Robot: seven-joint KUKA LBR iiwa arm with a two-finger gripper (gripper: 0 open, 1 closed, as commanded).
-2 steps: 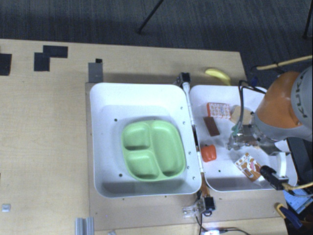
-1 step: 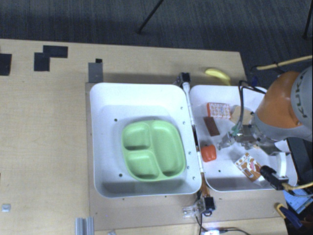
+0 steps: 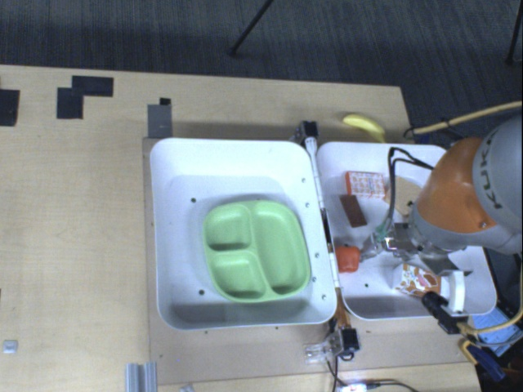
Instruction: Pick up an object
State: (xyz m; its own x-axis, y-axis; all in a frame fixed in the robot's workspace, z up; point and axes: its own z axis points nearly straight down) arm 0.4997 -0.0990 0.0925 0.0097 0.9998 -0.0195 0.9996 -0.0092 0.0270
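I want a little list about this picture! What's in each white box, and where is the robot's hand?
left bin: shallow white bin holding a light green plastic divided plate
right bin: shallow white bin holding a small orange-red block, a dark brown bar, a red and white printed box and a white and orange printed packet
arm: grey with an orange band, reaching over the right bin
gripper: low in the right bin, just right of the orange-red block
outside bins: a yellow banana-shaped object on the bench beyond the right bin
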